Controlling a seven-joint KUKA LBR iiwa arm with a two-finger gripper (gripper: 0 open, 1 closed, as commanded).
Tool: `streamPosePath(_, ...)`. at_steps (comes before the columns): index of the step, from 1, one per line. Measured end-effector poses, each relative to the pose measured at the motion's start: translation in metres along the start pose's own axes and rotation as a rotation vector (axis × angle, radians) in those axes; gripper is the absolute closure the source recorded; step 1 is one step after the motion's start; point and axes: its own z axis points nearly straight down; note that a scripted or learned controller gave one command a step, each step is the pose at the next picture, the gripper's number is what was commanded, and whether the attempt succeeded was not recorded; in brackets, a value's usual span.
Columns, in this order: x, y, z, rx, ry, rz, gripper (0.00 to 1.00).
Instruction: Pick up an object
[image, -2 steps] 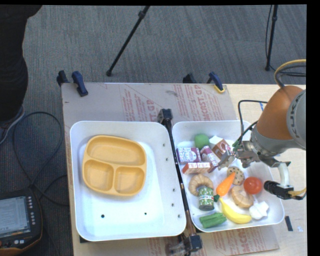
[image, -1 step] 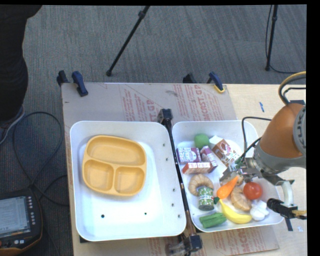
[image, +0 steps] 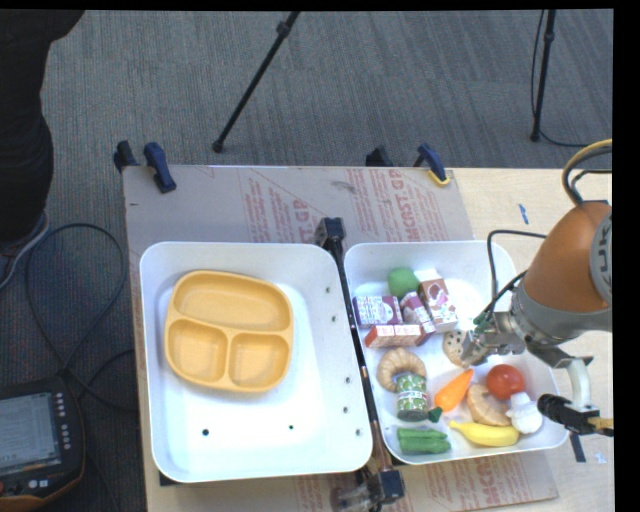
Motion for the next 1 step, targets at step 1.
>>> streamPosePath(1,-0.0087,-0.0057,-0.1782,-0.006,-0.004,-0.007,1.0)
